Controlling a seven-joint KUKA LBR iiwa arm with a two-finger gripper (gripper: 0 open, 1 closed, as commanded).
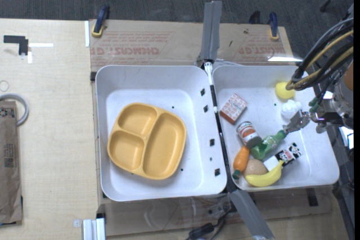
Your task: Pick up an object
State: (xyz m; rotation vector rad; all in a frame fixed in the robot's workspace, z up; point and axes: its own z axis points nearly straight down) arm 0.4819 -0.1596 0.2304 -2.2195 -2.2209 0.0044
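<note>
The right bin [315, 177] holds several small things. A red snack box [233, 108] lies near its left wall, with a small can [246, 132] and a green bottle [267, 144] below it. In the front corner are an orange carrot [241, 159], a banana [264, 177] and a black-and-white carton [288, 154]. A yellow ball [284, 90] and a white object [288, 111] sit at the right. My gripper [298, 122] reaches in from the right, low over the bin, just below the white object and by the bottle's upper end.
The left bin [107, 87] holds a yellow divided plate [147, 140]. A grey divider bar [211, 31] runs between the bins at the back. Cables and the arm [332, 104] crowd the right bin's right edge. A brown bag [8, 160] lies far left on the bench.
</note>
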